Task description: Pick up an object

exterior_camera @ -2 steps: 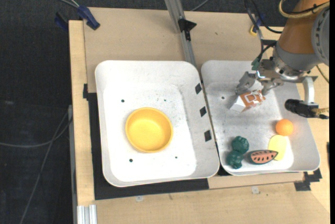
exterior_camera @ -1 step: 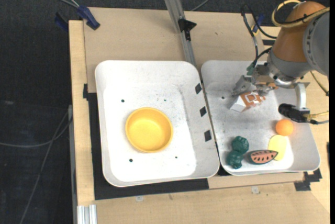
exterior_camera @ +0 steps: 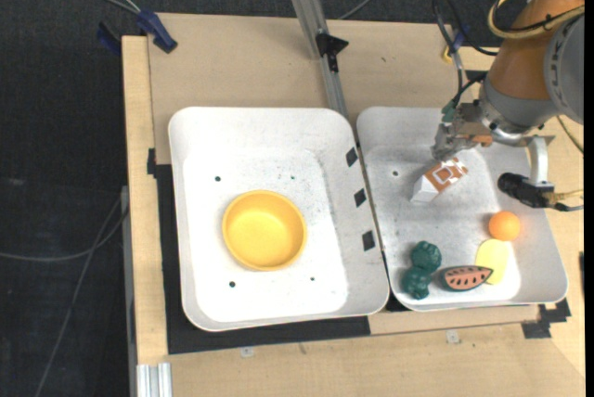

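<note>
Gripper point(exterior_camera: 452, 145) low in right bin point(exterior_camera: 390, 145), just above small box point(exterior_camera: 440, 179); finger opening unclear, grasp cannot tell. Bowl point(exterior_camera: 264, 229) in left bin point(exterior_camera: 200, 154).

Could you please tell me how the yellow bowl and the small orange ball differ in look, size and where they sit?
The round yellow plastic bowl is open and hollow, while the small orange ball is a closed sphere. The bowl is much larger than the ball. The bowl sits alone in the left white bin; the ball lies in the right white bin among other toys. Both are warm-coloured, round, and resting untouched.
</note>
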Motion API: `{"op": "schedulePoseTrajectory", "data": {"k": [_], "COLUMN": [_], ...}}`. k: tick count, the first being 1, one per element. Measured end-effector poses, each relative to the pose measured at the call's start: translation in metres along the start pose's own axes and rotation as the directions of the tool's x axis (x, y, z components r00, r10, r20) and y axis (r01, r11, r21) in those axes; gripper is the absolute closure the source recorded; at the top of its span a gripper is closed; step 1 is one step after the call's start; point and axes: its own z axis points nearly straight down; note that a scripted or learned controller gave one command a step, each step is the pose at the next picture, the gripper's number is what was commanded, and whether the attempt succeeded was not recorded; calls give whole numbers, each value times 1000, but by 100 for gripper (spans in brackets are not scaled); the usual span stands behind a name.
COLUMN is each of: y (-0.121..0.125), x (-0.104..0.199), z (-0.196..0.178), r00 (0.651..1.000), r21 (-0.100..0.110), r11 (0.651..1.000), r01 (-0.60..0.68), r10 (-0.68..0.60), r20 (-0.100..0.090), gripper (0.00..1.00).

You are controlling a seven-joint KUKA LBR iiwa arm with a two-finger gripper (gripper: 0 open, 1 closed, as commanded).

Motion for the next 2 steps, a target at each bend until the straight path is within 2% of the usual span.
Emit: {"op": "schedulePoseTrajectory", "data": {"k": [1,2], "y": [1,10], "x": [-4,0], "z": [-46,-113], "r00": [1000,1000], "r21": [36,29], "r11": [999,1000], "r01": [3,5], "r10": [-3,-4], "r20": [-14,-14], "gripper": [100,100]}}
